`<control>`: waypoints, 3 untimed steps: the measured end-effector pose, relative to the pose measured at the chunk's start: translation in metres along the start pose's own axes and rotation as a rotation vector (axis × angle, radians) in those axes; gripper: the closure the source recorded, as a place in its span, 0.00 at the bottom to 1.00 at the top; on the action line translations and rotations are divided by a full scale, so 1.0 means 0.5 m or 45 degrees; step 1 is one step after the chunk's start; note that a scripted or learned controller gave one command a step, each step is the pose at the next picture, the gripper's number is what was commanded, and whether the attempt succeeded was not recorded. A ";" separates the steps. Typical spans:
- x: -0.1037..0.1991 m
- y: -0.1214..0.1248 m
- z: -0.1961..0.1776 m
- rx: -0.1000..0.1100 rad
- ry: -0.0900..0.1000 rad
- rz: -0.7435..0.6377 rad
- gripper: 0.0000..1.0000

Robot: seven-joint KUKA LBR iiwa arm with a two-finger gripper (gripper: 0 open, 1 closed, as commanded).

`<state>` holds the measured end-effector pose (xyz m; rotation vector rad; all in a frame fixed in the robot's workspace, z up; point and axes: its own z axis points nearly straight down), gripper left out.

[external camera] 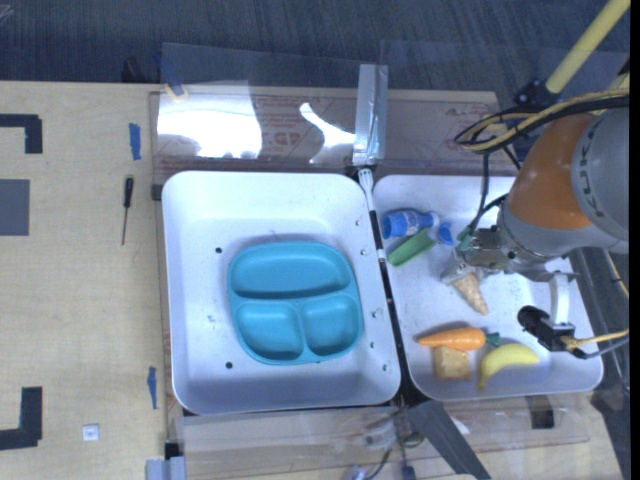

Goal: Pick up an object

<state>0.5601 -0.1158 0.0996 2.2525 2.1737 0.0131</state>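
The grey arm with the orange band (560, 183) ran off the right edge and covered the right bin's far corner. Its two-finger gripper (482, 256) sat low above the pale cone-shaped piece (470, 290), the fingers too small to read. The blue bottle-like object (405, 222) was partly covered by the green stick-shaped item (412, 247).
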 end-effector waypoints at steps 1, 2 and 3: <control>0.080 0.018 -0.266 0.004 0.003 0.075 1.00; 0.103 0.084 -0.433 0.013 -0.001 0.388 1.00; 0.127 0.011 -0.199 0.032 -0.004 0.479 1.00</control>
